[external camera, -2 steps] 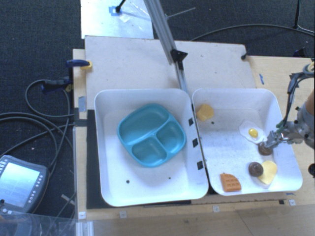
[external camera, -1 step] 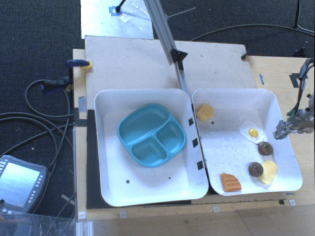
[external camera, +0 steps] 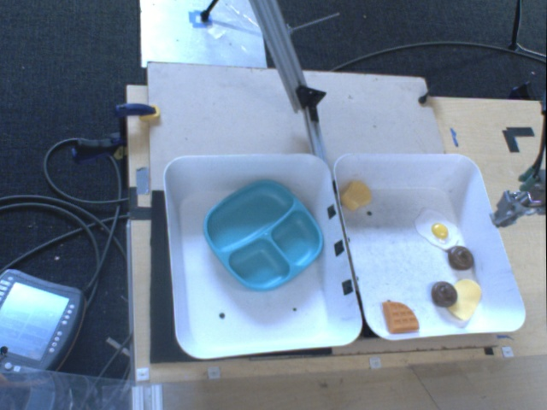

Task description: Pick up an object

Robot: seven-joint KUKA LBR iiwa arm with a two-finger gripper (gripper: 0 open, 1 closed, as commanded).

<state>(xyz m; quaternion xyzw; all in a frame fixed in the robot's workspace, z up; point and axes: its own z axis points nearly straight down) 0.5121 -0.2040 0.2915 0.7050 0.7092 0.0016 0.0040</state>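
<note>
The gripper point(external camera: 511, 205) shows as a small metallic piece at the far right of the view, poised just outside the right wall of the right bin point(external camera: 484, 186); whether it is released or clenched cannot be told, and nothing is seen in its grasp. Nearest to it, just inside that wall and a little lower, lies a toy fried egg point(external camera: 438, 230), white with a yellow yolk. Just below the egg, and lower-left of the gripper, sits a small brown doughnut point(external camera: 461, 258). Further down from the gripper, near the bin's front right corner, a second brown doughnut point(external camera: 443, 294) lies touching a pale yellow heart-shaped piece point(external camera: 467, 300) on its right. Left of that pair, at the front wall and well apart from the gripper, lies an orange waffle-textured square point(external camera: 399, 317). Across the bin from the gripper, at about its level, a yellow-orange chunk point(external camera: 355, 196) rests near the back left corner, close to the shared divider. Beyond the divider, farthest from the gripper, the left bin point(external camera: 184, 229) holds a teal plate point(external camera: 263, 234) with three compartments, lying flat near its centre. A slanted metal rod point(external camera: 282, 45) runs from the top of the view down to the back edge between the bins.
</note>
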